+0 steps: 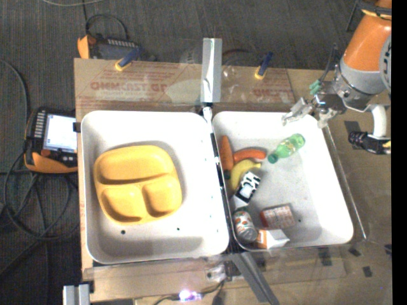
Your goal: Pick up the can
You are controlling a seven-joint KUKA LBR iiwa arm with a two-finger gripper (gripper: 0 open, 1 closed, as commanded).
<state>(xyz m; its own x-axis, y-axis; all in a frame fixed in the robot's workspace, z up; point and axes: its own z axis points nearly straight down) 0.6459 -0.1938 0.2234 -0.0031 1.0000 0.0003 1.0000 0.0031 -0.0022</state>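
While the gripper [304, 111] hovers over the right white bin's [318, 189] far rim, fingers spread and holding nothing, the small printed metal can [244, 225] lies near that bin's front-left corner.

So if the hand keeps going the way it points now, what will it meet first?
Probably the green plastic bottle: the hand points down-left over the right white bin. Depth is unclear, so it may touch bin floor first.

Left bin [89, 189] carries a yellow divided tray [138, 183]. In the right bin [331, 189]: a green bottle [286, 148] lying tilted, a carrot [226, 153] along the left wall, a banana [240, 169] beside it, a red box [277, 216].
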